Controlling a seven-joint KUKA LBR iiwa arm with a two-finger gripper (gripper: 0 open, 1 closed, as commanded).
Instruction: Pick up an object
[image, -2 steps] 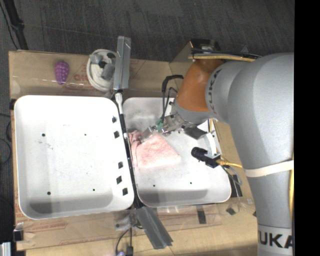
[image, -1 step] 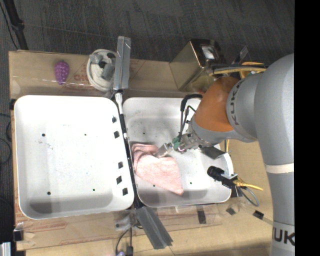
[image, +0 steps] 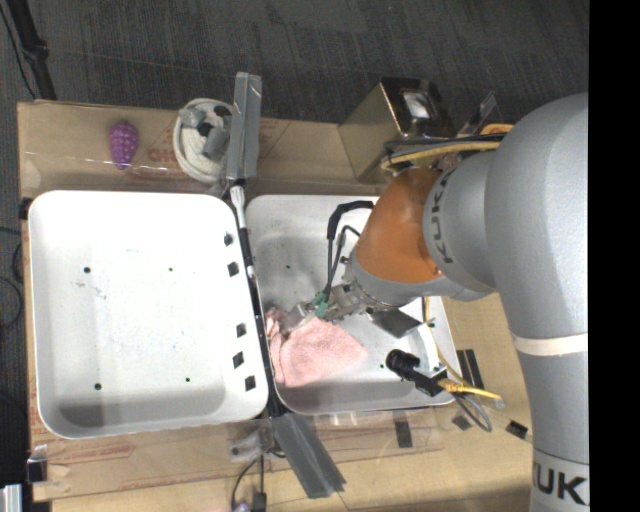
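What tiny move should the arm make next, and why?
Probably ease down onto the pink cloth: the gripper sits at the cloth's upper edge in the right bin, and the cloth lies on the bin floor.

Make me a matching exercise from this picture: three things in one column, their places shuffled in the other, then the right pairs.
1. crumpled pink cloth
2. small purple knobbly object
3. white round coil

A. on the brown bench, nearest the view's left edge
B. in the white bin under the grey arm
C. on the bench beside the grey post

Pairs: 1-B, 2-A, 3-C.
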